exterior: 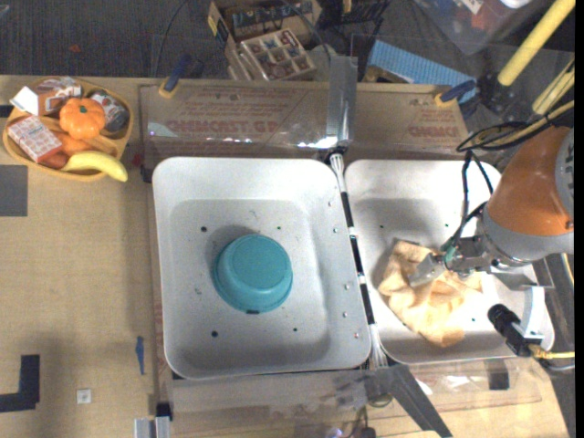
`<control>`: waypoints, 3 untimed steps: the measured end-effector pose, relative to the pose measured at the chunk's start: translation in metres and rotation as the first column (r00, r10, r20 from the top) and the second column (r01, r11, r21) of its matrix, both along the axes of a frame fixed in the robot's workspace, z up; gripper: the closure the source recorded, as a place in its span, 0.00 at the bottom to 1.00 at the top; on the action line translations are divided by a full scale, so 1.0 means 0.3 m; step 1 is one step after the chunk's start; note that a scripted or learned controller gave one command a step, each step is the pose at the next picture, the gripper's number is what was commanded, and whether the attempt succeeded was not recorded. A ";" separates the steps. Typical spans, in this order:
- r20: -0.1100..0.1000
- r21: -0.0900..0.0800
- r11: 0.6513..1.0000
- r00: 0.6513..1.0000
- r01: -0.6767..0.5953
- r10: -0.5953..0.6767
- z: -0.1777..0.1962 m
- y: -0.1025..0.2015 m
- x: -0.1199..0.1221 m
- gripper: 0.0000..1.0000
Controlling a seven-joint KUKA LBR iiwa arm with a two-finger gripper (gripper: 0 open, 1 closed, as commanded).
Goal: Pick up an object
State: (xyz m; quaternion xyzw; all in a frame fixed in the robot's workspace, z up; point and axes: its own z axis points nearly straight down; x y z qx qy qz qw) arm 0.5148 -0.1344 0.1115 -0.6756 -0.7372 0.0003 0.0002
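The tool (427, 272) sits low in the right bin (383, 190), reaching in from the right under the arm's (534, 208) orange band, and its grey metal tip lies right on top of a crumpled tan cloth (429, 304). From this slanted view I cannot tell whether the tool is open or closed, nor whether any fold of the cloth is actually caught in it; the tip touches or overlaps the cloth's upper middle, and that is as much as shows. The cloth spreads flat across the bin's floor, with its bulk toward the bin's near side and no part visibly lifted clear, so by my reading the pick is at the contact stage at best: the approach is made, the grasp unconfirmed, and the lift is not yet done. Further out, the left bin (182, 190) holds a teal bowl (254, 273) turned upside down near its middle, well apart from the tool and untouched. Beyond the bins, at the far left corner of the table (73, 290), a shallow dish (18, 144) carries toy food, among it a small orange pumpkin (82, 117) and a banana (99, 163), none of it near the work. What remains is to close securely on the cloth, if that is not done, and raise it out of the bin.
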 end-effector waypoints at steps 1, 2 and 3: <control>0.015 -0.002 0.998 0.998 0.061 -0.061 -0.066 0.124 0.010 0.00; 0.019 0.001 0.998 0.998 0.064 -0.064 -0.031 0.125 0.014 1.00; 0.001 -0.001 0.993 0.993 -0.114 0.114 0.244 0.246 0.185 1.00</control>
